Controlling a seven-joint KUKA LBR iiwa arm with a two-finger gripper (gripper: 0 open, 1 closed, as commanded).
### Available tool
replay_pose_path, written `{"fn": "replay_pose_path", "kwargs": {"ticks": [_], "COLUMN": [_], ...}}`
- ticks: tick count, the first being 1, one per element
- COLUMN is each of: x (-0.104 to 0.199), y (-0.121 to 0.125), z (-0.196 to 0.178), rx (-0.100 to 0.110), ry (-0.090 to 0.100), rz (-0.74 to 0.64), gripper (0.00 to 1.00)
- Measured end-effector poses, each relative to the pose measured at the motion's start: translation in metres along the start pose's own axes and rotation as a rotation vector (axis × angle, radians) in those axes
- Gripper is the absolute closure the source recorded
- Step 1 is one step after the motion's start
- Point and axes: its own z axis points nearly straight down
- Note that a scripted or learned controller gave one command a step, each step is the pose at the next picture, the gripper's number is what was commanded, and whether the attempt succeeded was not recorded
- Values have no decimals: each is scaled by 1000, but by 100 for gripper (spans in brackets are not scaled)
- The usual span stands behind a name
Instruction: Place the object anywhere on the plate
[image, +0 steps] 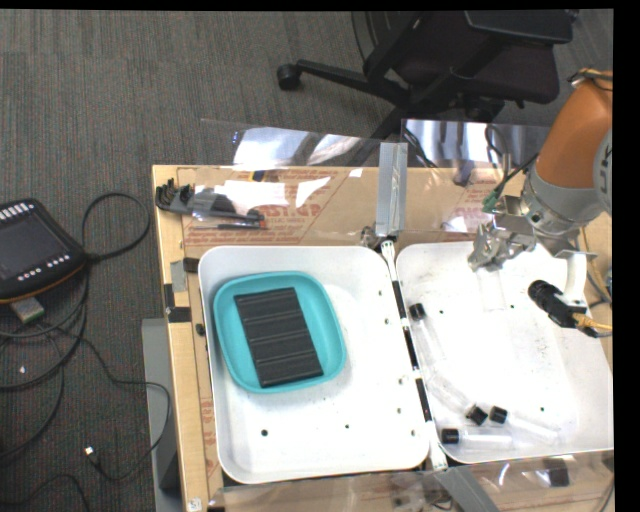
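A teal plate (226, 352) lies in the left white bin (330, 450), and a black ribbed slab (278, 336) rests flat on it, covering most of its middle. My gripper (487, 250) hangs over the far edge of the right bin (560, 400), well to the right of the plate and apart from the slab. I see nothing held at the gripper.
Clear plastic tubes with black caps lie in the right bin: one cap (417, 312) near the left wall, two more (487, 413) and another (450, 436) toward the front. An office chair base (400, 70) stands behind the bench. A tablet (30, 250) and cables lie on the floor to the left.
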Motion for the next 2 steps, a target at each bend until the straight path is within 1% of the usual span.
{"fn": "replay_pose_path", "kwargs": {"ticks": [1, 2], "x": [0, -23], "y": [0, 3], "z": [0, -6], "rx": [0, -2], "ry": [0, 0], "rz": [0, -48], "gripper": [0, 0]}}
